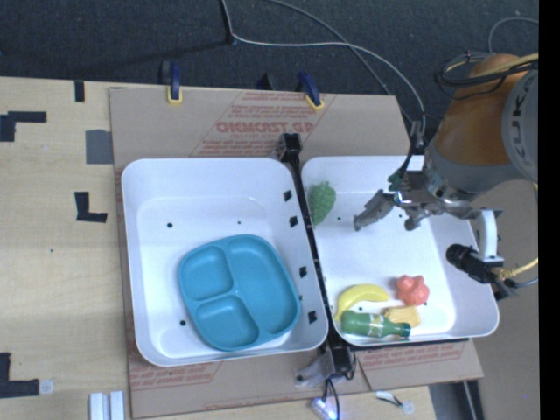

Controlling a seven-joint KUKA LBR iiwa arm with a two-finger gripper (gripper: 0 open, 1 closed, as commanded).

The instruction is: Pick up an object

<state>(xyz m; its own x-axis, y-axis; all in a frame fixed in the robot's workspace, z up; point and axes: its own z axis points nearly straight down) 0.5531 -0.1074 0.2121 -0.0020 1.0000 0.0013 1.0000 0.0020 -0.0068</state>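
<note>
Above right bin [455,322], arm [477,138] reaches leftward, end effector [389,215] fingers spread apart, gripping nothing.

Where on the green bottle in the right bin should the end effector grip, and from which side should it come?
Grip the green bottle across its body, coming straight down from above. It lies on its side, long axis roughly left-right, so the fingers should close across its width. The banana sits close behind it and the bin's front wall just ahead, so space looks tight.

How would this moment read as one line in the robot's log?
gripper open, above right bin | holding nothing | green toy to its left | banana, bottle near front
</note>
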